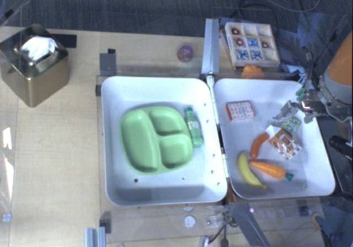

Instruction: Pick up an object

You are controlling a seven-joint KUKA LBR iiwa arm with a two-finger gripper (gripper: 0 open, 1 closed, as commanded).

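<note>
Presently | gripper (291, 109) at right bin (325, 185) rim, finger state unreadable | carton (284, 144) just below-left of it, nearest target | carrot (269, 168), banana (249, 170) farther, clustered, harder to isolate

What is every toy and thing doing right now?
Gripper: above right bin's far right side.
Green tray: flat in left bin.
Green bottle: lying on tray's right edge.
Banana: lying in right bin.
Carrot: lying beside banana.
Orange-white packet: lying below gripper.
</note>
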